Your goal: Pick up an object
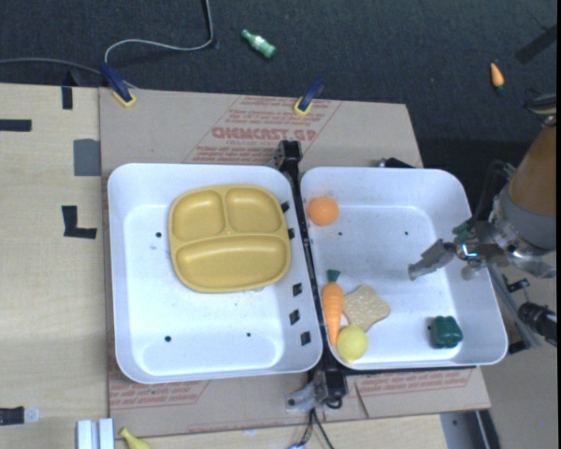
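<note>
White bin (407, 190), small orange ball (323, 210).

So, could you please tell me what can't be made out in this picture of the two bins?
- Gripper: in the camera view it is small and blurred over the right bin, so its opening cannot be judged.
- Arm: cut off by the right edge.
- Carrot: its lower end is hidden behind the yellow lemon.
- Dark green object: too small to identify.
- Small green item on the floor: too small to name.
</note>
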Tool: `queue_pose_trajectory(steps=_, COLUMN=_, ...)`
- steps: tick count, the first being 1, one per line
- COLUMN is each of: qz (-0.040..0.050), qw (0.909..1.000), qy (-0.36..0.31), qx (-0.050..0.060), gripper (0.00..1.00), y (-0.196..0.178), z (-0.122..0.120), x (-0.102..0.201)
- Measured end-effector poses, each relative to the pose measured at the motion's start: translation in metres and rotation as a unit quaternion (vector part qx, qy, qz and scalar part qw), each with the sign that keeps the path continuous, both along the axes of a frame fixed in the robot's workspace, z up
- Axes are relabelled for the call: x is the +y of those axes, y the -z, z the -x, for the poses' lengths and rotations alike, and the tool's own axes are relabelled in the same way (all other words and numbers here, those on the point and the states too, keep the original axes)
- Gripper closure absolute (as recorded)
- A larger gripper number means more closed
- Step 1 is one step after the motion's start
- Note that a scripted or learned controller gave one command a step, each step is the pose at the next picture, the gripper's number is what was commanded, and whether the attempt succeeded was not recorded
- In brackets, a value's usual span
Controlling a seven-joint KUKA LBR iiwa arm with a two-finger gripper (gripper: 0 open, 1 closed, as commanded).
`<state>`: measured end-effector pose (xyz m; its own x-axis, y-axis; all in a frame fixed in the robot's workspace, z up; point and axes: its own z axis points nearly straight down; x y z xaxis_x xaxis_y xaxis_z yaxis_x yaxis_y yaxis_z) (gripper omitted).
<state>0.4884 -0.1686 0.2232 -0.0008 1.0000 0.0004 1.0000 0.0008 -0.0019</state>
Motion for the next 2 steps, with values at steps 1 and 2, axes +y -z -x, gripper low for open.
queue_pose_trajectory(steps=1, qz=0.0006, qw=1.0000, qy=0.000, qx=-0.005, gripper=0.00, y=0.135, z=-0.030, x=0.030)
queue_pose_trajectory(steps=2, qz=0.0019, qw=1.0000, qy=0.001, qx=-0.006, gripper=0.00, y=0.135, z=-0.037, x=0.064)
